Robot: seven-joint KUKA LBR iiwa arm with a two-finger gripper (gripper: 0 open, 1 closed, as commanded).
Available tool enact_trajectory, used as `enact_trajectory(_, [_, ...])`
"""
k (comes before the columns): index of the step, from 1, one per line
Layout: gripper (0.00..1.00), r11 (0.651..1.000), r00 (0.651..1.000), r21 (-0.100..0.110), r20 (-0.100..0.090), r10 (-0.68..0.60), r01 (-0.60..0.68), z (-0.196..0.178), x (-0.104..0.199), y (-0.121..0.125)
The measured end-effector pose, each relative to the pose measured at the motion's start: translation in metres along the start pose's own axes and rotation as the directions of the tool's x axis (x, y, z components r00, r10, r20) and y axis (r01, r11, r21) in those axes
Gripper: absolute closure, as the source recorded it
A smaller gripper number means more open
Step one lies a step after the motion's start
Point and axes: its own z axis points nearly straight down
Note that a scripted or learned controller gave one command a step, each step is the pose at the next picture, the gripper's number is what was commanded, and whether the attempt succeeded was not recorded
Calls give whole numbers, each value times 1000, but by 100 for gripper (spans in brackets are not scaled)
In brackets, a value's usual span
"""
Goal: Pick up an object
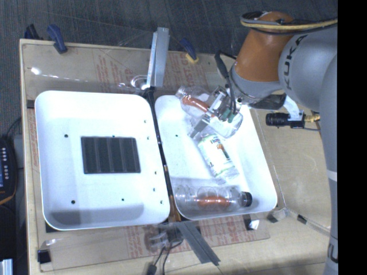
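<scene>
Your gripper (213,114) sits over the right bin (261,171), w/ bottles (218,156) below; can't tell its jaw state.

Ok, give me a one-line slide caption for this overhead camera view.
Grey KUKA arm's gripper poised over clear plastic bottles in the right white bin; left white bin holds a dark ribbed rectangular panel.

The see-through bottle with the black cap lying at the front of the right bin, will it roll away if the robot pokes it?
Probably. The clear bottle is round and lies on its side. It looks like smooth, light plastic, so it might slip too.
</scene>
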Motion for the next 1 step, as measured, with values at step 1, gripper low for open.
enact_trajectory(1, [100,1000,1000,0,1,1,-1,-10,-14,20])
